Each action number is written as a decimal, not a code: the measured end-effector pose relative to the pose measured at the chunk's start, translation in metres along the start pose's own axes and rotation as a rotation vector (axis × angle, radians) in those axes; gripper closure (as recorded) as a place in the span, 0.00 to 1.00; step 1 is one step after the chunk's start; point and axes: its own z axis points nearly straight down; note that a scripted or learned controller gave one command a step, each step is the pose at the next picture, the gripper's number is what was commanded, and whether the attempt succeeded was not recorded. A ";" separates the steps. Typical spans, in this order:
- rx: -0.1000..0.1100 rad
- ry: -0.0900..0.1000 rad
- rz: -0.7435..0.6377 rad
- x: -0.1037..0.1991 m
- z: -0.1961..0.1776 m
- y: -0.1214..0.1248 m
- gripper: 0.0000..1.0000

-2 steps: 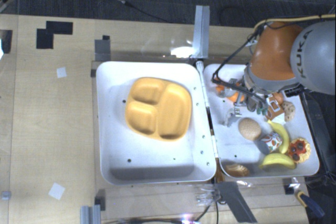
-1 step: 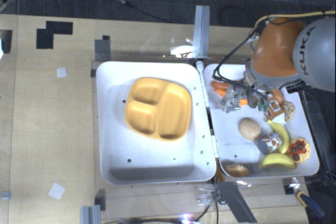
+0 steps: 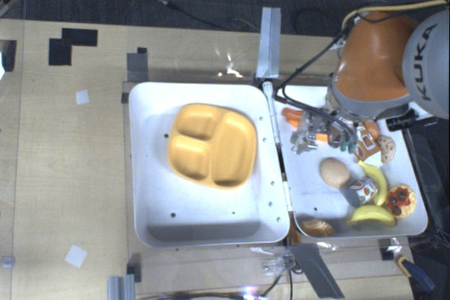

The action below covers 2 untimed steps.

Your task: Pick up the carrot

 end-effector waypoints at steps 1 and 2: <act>0.000 0.009 -0.087 0.072 -0.006 0.043 1.00; 0.004 0.000 -0.077 0.073 -0.094 -0.036 1.00</act>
